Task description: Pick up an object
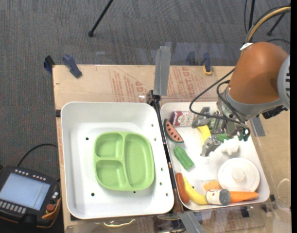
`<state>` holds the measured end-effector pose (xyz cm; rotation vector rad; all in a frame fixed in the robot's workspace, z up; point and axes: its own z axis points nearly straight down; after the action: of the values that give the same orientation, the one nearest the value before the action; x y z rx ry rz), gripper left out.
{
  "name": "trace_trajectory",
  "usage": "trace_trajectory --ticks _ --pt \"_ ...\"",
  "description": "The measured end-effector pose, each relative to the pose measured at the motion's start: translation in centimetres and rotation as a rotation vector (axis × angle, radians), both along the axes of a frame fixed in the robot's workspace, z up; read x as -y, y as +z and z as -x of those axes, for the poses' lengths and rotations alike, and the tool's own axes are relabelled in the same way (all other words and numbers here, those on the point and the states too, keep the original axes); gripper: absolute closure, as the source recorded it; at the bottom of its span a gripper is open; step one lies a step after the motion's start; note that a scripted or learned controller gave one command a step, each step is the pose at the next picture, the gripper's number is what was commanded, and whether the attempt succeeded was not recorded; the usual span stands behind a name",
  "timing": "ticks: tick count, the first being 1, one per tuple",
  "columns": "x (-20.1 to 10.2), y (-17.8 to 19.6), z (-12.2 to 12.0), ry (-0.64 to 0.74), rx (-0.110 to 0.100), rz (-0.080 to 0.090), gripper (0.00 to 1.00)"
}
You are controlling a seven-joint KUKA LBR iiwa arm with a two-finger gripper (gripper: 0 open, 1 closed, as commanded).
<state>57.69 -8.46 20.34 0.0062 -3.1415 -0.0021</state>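
Note:
The right bin (255, 144) holds several toy foods. Among them are a watermelon slice (173, 131), a brown-and-white carton (182, 118), a green pickle (183, 158), a banana (194, 192), a red sausage (181, 187), a carrot (243, 195) and a white round lid (238, 174). My gripper (209, 135) hangs low over the upper middle of this bin, just right of the carton. A yellow piece (204, 130) lies directly under it. A small green item (236, 136) and a white lump (231, 147) sit at its right side.
The left bin (73, 130) holds a green divided plate (124, 160). A grey post (162, 74) rises behind the wall between the bins. The arm's orange band (257, 79) looms over the right bin's far right corner. A teach pendant (24, 193) lies at lower left.

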Motion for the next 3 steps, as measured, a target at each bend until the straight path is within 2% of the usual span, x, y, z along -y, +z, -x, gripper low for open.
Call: trace_trajectory --ticks 1,2,3 --pt "4.6 -12.0 -5.0 -0.088 -0.007 -0.001 0.0" --pt "1.3 -11.5 -6.1 -0.263 0.0 0.001 0.0" --pt "1.1 -10.4 -6.3 -0.257 0.005 0.0 1.0"
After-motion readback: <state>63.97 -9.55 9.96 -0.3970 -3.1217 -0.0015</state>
